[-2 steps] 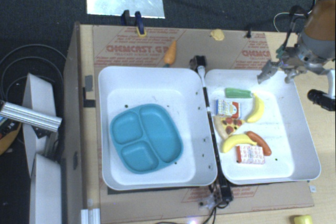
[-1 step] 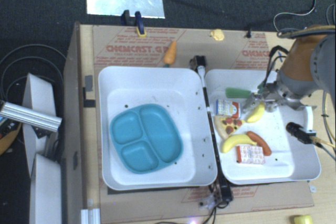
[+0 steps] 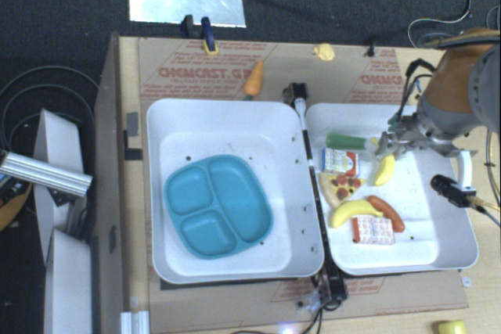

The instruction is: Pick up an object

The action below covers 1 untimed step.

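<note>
We see a blue tray (image 3: 218,205) in the left bin (image 3: 180,125); the right bin (image 3: 446,246) holds bananas, a sausage and packets. The pincer (image 3: 389,143) touches a small banana (image 3: 384,170); its opening we cannot tell.

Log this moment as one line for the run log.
arm: over right bin | gripper: above small banana, nothing visibly held | left bin: blue tray

Right white bin (image 3: 450,242) contents: 1 small yellow banana (image 3: 384,169) tilted near the top, 1 larger yellow banana (image 3: 354,210) lying below it, 1 red sausage (image 3: 387,213), 1 green block (image 3: 345,141), 1 pizza slice (image 3: 345,185), and 2 printed cartons (image 3: 340,161).
</note>
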Tool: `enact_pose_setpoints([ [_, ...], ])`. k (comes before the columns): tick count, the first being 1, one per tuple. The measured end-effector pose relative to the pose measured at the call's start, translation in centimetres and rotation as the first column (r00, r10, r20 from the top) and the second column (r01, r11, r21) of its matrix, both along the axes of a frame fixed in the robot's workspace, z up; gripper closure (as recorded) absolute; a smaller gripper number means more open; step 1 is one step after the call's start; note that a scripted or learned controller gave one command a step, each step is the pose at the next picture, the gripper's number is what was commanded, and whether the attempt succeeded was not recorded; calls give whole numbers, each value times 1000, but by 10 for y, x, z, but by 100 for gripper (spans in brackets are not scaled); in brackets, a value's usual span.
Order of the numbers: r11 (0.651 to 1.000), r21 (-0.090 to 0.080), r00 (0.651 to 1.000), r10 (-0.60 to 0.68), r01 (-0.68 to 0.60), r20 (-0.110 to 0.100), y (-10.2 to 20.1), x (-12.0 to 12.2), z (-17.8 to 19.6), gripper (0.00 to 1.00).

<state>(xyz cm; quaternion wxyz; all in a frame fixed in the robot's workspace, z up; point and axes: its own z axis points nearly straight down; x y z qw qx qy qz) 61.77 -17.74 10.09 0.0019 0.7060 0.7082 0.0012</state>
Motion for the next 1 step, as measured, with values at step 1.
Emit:
enact_pose_setpoints([
  [1, 1000, 2, 1000, 7, -7, 5, 66, -17, 107, 100],
])
